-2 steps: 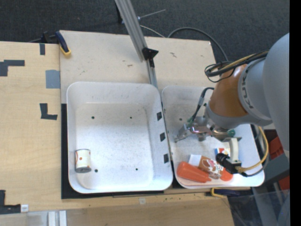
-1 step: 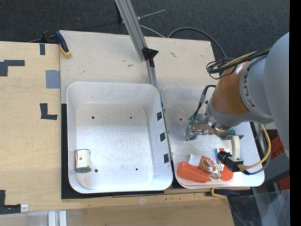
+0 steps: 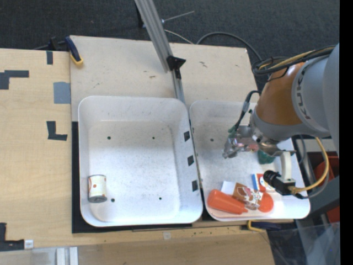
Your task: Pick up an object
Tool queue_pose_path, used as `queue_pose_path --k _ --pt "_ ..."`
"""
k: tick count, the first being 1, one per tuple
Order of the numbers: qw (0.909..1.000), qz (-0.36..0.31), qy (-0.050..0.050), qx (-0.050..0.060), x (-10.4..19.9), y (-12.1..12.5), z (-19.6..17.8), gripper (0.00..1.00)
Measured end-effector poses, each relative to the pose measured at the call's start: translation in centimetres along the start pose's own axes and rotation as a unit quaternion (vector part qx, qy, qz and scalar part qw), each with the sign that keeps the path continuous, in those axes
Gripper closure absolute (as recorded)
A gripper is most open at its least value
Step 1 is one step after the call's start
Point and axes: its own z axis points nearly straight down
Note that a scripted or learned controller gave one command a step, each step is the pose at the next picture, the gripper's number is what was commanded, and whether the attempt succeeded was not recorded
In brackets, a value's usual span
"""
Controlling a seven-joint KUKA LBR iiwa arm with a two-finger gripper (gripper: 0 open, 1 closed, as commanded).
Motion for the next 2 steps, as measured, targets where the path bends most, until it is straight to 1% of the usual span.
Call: queue_pose_path --k 1,2 --pt "1.0 0.0 0.0 -0.001 -0.3 0.2 -6.3 1.0" --pt "1.0 -0.001 0.0 -0.001 -0.3 0.3 -10.6 1.0"
